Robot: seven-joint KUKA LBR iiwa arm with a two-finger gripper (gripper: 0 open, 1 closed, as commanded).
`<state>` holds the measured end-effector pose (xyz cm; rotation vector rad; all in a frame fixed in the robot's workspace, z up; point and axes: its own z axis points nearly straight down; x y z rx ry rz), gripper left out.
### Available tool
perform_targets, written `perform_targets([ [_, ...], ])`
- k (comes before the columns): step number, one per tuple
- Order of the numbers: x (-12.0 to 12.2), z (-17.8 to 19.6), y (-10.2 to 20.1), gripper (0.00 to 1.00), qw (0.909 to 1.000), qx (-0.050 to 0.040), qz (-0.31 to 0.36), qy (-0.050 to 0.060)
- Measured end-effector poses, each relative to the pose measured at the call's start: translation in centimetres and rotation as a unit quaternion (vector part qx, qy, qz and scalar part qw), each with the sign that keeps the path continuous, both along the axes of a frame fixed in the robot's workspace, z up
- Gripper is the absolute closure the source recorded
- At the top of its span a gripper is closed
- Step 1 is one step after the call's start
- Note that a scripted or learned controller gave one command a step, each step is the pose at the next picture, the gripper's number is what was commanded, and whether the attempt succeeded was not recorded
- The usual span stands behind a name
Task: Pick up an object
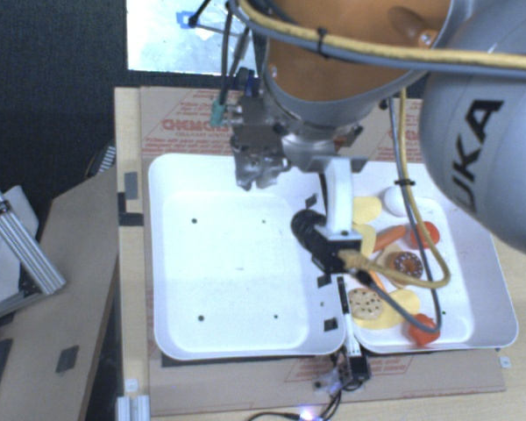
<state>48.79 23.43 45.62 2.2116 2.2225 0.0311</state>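
where the arm (359,51) leans in over the far rim of the left bin (237,261), we see the gripper (261,175) hanging above that bin's back edge, though we cannot tell how it is set. we see the toy foods in the right bin (482,323): a white egg (394,201), a cookie (365,302), a chocolate donut (408,265) and a carrot (391,237).

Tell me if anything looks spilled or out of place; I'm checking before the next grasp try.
Nothing stands out. The toy food, including the cookie, egg and donut, lies inside the right bin. The gripper hangs over the left bin's far edge.
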Motion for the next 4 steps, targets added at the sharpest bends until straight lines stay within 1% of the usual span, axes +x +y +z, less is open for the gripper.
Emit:
perform_targets([
  [1, -0.1, 2.0, 0.0, 1.00, 1.0000, -0.0039, 0.000, 0.007],
  [2, 8.4, 3.5, -0.1, 1.00, 1.0000, -0.0047, -0.003, 0.006],
  [3, 3.1, -4.6, 0.0, 1.00, 0.9999, -0.0062, 0.000, 0.014],
  [4, -0.3, -9.8, 0.0, 1.00, 0.9999, -0.0057, 0.000, 0.012],
])
